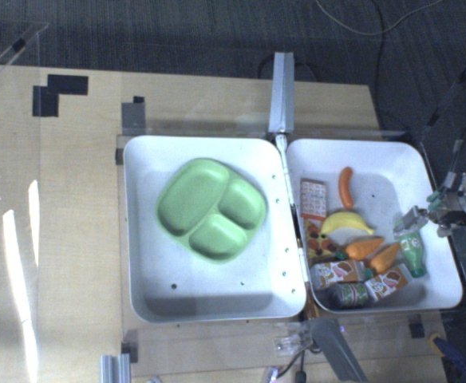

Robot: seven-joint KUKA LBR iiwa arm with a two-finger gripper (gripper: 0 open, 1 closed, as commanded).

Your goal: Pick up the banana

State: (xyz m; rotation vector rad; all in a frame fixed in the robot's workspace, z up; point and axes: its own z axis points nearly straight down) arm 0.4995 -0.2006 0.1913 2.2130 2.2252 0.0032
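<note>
The yellow banana (346,223) lies in the middle of the right white bin (392,159), curved side up, among other toy food. An orange carrot (365,248) touches it from below, and a red and white packet (313,198) lies to its left. My gripper (421,216) hangs over the bin's right edge, to the right of the banana and well apart from it, just above a green bottle (412,254). Nothing shows in its grasp.
The left white bin (137,238) holds a green divided plate (211,207). In the right bin I also see a red sausage (345,186), a second carrot (385,256), a dark can (349,295) and small packets (336,273) crowded along the front.
</note>
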